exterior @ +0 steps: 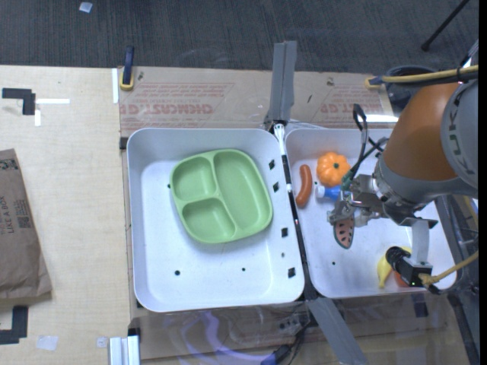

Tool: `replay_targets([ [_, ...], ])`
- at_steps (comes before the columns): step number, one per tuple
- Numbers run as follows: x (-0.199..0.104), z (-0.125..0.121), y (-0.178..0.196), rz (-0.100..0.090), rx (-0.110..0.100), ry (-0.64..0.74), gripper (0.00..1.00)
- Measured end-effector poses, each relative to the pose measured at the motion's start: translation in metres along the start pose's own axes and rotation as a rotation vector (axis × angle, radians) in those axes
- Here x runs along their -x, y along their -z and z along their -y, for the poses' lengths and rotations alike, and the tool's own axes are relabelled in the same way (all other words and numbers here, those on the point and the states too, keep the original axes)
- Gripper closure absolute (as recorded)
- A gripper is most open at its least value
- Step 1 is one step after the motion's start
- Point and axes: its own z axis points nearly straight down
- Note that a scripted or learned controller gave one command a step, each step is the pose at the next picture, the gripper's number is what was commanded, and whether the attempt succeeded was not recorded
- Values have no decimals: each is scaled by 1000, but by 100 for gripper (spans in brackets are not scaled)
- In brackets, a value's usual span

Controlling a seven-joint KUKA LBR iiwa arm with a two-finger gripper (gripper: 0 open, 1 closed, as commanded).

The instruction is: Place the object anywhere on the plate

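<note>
A green three-compartment plate lies in the left bin, a little above that bin's middle. My gripper hangs over the right bin, reaching in from the right. Its tip is just above a watermelon slice with a red face and a green rind. The slice looks to be lying on the bin floor. An orange pumpkin and a brown sausage lie up and to the left of the gripper. A small blue and white piece sits between them, partly hidden by the gripper.
A yellow banana and a red item lie at the right bin's lower right, partly under a black cable part. The wall between the bins separates gripper and plate. A brown paper bag lies at far left.
</note>
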Motion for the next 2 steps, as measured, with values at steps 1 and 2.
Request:
replay_targets([
  [1,-94,-26,-1,2,-2,161,100],
  [2,-173,-70,-23,3,-2,90,100],
])
